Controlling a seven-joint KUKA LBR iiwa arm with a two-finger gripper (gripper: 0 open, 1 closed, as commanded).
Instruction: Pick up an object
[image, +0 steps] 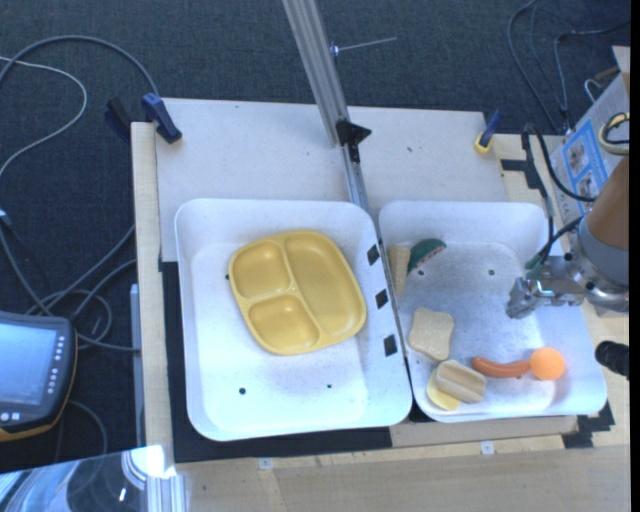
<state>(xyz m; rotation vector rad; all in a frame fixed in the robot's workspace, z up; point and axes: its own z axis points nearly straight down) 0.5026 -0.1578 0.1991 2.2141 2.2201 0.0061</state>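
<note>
gripper (522, 298) over right edge of right white bin (500, 215), grasp state unclear; orange carrot-shaped toy (520, 367) unlifted; pick pending.

Plate (296, 292) in left bin (200, 330); toast (431, 333) in right bin (470, 215).

Robotics lab, clamped bench (250, 160), loose cables (60, 75), teach pendant (30, 370)

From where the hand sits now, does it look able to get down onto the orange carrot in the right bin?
Probably yes. The hand hovers over the right bin, just above the carrot, which lies uncovered near the front wall with nothing between them.
</note>
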